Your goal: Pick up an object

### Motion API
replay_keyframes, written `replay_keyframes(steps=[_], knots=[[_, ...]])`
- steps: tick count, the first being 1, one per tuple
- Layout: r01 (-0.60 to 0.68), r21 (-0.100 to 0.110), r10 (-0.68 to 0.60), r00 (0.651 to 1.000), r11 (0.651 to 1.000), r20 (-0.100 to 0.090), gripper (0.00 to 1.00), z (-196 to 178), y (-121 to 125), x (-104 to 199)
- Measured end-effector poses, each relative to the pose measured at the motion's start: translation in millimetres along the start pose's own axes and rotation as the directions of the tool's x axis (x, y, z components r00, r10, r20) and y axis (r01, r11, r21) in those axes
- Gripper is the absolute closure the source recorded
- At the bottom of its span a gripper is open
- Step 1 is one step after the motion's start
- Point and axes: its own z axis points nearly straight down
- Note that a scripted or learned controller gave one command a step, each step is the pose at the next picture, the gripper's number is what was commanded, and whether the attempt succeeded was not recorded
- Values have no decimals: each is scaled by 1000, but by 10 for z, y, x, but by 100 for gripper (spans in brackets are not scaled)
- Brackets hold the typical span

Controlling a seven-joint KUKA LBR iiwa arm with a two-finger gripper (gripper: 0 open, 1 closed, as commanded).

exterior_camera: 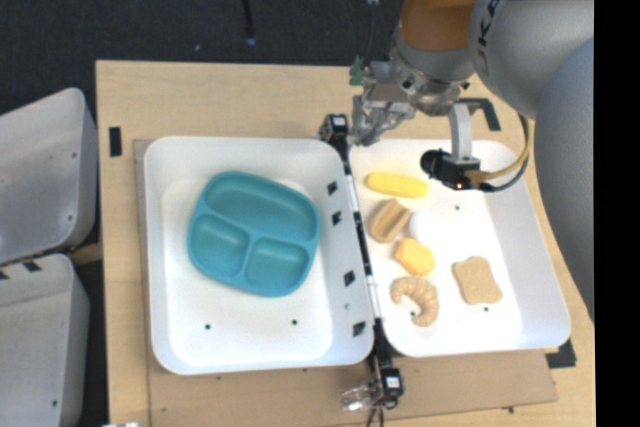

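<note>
Arm over right bin, upper centre of frame | gripper [385, 120] poised above the bin's upper-left corner, jaws' opening cannot be told | yellow piece [397, 184], bread roll [388, 219], croissant [417, 300] clustered centre-right | risk: descent meets the divider [352, 225], or crowded items get nudged instead of gripped.

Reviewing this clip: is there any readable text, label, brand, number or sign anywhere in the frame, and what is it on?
None can be read.
The blue divided plate, both white bins and the food pieces bear no print.
The grey arm shows no legible marking.
Small black tags along the bin divider are too small to tell.
</note>
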Motion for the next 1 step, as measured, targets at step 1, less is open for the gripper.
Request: replay_keyframes(steps=[1], knots=[[-1,0,1,1000,1000,0,100,14,-11,455]])
